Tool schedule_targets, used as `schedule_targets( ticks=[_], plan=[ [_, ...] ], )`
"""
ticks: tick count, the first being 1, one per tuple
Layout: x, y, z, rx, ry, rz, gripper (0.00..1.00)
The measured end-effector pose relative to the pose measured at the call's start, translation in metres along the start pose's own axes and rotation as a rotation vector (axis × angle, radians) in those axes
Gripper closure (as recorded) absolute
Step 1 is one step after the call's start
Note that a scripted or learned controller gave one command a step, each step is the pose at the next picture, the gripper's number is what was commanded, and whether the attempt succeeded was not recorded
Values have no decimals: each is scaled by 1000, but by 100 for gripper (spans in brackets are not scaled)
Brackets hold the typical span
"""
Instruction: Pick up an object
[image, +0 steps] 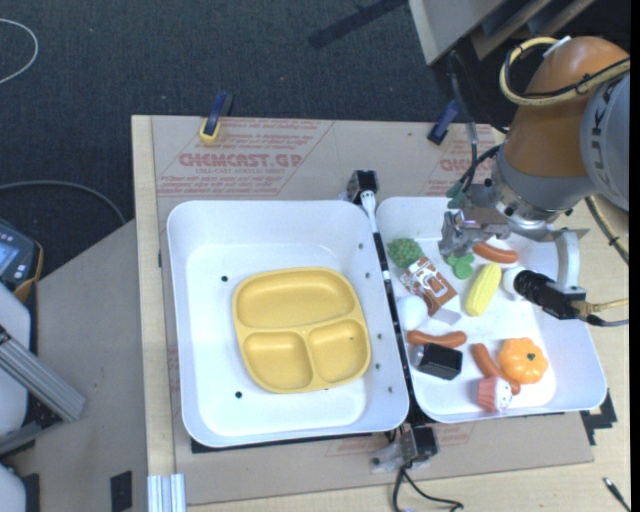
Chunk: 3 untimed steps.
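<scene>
Hanging over the right bin (590, 385), the claw (458, 238) sits above a green toy (461, 266) beside the corn (483, 288); I cannot tell its state.

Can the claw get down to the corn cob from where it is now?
Probably yes. The claw hangs over the right bin just left of the corn cob, whose top is uncovered, though a sausage lies close by.
</scene>
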<state>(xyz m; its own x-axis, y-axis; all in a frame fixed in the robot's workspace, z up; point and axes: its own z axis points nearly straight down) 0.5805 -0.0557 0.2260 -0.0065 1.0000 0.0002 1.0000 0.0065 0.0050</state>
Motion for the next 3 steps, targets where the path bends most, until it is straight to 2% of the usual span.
schedule_targets(
  ticks=[3],
  plan=[
    [3, -1, -8, 2, -2, 6, 100]
  ],
)
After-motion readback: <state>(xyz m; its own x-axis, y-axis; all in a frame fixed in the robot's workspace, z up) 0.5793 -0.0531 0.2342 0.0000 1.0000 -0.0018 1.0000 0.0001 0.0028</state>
